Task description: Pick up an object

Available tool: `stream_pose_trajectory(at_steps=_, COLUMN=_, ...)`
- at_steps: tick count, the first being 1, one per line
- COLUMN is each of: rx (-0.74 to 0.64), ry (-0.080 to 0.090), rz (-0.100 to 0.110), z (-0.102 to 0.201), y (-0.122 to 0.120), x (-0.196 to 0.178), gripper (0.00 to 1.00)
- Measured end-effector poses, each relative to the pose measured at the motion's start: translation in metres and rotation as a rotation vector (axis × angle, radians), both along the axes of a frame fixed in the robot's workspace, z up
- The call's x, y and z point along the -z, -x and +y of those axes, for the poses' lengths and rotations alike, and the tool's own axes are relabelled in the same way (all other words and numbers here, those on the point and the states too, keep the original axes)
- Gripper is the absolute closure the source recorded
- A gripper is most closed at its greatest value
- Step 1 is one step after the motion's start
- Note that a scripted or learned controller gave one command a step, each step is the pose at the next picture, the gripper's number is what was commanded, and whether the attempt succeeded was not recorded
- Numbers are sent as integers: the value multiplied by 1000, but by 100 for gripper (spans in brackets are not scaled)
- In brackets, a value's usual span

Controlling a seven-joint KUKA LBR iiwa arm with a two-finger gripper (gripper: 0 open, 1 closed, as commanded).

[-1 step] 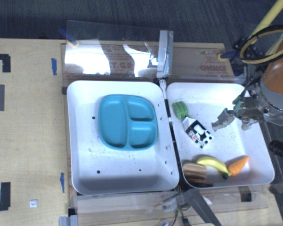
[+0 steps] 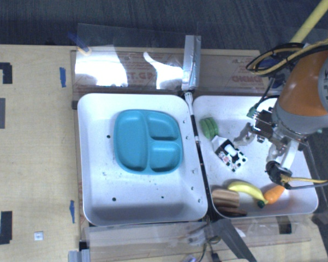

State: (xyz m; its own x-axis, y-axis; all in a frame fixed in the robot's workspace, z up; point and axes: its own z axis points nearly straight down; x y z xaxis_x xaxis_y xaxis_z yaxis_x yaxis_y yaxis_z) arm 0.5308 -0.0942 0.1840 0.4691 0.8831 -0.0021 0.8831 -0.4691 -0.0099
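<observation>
While jaws (image 2: 260, 146) gape unladen, banana (image 2: 248, 191) lengthwise left-right, dark tip rightward.

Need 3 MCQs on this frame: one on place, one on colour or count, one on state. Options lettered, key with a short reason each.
1. Where does the divided tray lie?
A. in the left bin
B. in the right bin
C. on the bench outside the bins

2. What colour is the tray?
A. red
B. blue
C. black

3. How does the banana stand relative to the end effector?
A. clamped in it, lifted
B. lying in the right bin, apart from it
C. lying on the tray

Key:
1 A: the tray sits inside the left bin.
2 B: its whole surface is light blue.
3 B: the banana rests on the floor of the right bin, next to the carrot and the brown block, while the end effector is further up the bin.
</observation>
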Motion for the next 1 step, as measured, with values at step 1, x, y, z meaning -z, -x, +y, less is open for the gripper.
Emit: stream_pose_trajectory(at_steps=1, rx=-24, ry=0, rz=-3, z=62, y=-9, x=2, gripper=0)
